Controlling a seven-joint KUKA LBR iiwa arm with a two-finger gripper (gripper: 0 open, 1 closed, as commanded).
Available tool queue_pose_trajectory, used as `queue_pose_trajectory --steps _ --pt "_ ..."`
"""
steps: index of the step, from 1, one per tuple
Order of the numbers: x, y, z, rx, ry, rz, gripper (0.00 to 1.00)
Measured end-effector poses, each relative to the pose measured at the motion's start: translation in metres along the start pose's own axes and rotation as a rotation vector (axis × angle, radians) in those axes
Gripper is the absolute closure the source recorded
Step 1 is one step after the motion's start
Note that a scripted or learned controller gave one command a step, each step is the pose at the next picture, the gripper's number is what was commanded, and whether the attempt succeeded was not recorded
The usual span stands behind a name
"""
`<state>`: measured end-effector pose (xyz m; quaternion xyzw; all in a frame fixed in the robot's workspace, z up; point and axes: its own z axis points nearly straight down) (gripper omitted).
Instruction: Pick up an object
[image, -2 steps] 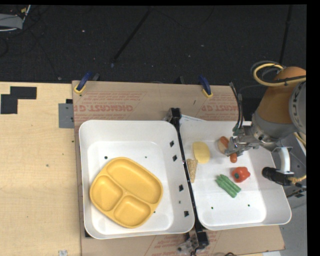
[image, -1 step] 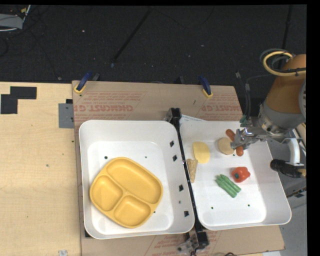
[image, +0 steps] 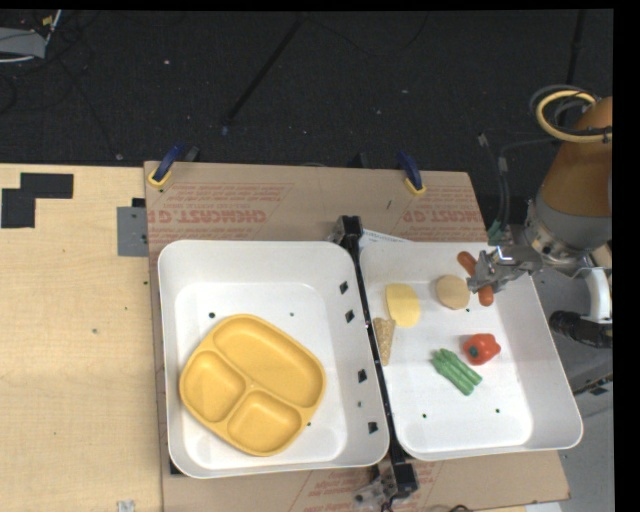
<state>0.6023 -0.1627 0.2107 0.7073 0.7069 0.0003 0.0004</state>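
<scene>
Gripper low over the right bin's far edge; no pick confirmed.

Nearest you, the yellow tray (image: 253, 383) sits in the left bin (image: 180, 270). In the right bin (image: 520, 420), going back: green beans (image: 457, 370), red pepper (image: 481, 347), wedge (image: 383, 340), yellow slice (image: 404, 304), tan round (image: 452, 292). The gripper (image: 489, 272) hangs by an orange piece (image: 486, 294) and another (image: 466, 261); you cannot tell its opening. Risk: the pieces lie close to the wall, so a descent may clip it or nudge them away.

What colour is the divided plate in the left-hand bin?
Yellow; the divided plate shows clearly in the camera view.
</scene>
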Motion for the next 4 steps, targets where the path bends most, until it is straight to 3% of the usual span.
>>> queue_pose_trajectory --steps 4 --pt "0.228 -0.038 -0.011 0.001 0.001 -0.004 1.00"
